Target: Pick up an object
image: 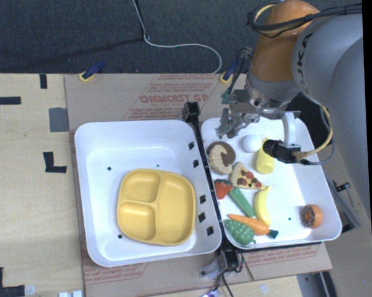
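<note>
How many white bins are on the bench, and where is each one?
2. The left bin holds a yellow divided plate. The right bin holds the toy foods, under the arm.

Light is bright and even, falling from above. The two white bins (87, 149) look nearly washed out, with faint glare on their floors. Shadows are soft and short: a thin one hugs the yellow divided plate (156, 206). The orange band (279, 36) carries a pale sheen. Detail is slightly soft and grainy throughout, and the dark backdrop at the top is murky.
</note>
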Motion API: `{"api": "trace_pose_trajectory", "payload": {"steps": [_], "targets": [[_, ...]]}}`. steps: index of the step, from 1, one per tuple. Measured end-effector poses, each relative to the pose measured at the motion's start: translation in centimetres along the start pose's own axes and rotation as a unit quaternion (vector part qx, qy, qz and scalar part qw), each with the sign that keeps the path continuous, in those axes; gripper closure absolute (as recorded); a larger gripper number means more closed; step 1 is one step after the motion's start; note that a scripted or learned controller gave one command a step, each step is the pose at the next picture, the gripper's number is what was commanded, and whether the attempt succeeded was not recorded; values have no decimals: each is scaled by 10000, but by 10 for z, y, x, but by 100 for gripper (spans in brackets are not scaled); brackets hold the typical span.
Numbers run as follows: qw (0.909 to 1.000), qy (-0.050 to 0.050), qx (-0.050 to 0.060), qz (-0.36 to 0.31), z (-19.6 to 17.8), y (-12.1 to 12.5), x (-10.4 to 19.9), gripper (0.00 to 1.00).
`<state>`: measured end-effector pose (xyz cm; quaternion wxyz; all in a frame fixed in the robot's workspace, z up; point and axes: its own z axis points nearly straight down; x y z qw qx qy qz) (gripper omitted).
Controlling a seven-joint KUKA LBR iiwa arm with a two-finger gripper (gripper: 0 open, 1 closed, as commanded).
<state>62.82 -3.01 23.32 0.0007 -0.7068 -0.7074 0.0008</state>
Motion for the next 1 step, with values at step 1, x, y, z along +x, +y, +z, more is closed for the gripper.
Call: {"api": "trace_pose_trajectory", "payload": {"steps": [1], "targets": [[10000,-5,6,-6,19,6,3,100]]}}
